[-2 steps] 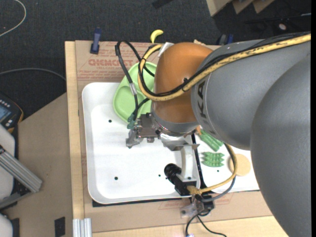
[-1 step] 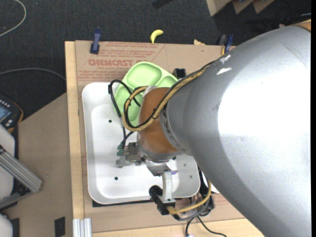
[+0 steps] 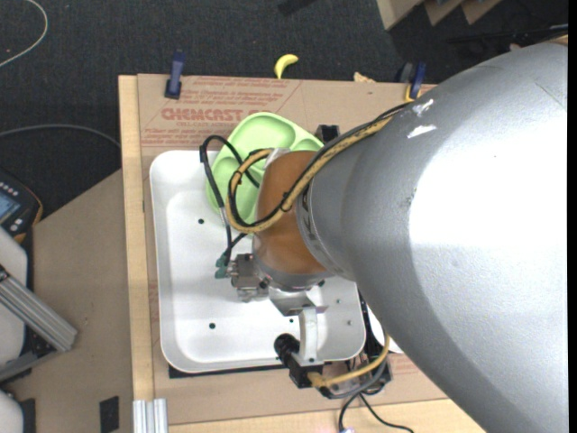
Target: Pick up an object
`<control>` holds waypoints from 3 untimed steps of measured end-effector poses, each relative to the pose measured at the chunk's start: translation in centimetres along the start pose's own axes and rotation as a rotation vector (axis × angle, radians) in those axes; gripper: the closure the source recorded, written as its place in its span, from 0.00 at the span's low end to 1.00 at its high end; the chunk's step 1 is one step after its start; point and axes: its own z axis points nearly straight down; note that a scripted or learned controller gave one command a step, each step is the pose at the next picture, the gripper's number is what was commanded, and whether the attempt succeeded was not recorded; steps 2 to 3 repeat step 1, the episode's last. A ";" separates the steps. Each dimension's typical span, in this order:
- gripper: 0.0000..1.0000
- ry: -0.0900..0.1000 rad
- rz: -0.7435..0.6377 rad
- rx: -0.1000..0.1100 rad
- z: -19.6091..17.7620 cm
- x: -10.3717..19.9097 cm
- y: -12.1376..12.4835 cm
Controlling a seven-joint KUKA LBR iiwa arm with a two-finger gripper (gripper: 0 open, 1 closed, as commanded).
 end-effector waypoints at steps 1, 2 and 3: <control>1.00 -0.002 -0.001 -0.011 -5.7 -3.1 10.3; 1.00 -0.002 -0.001 -0.011 -5.7 -3.1 10.3; 1.00 -0.002 -0.001 -0.011 -5.7 -3.1 10.3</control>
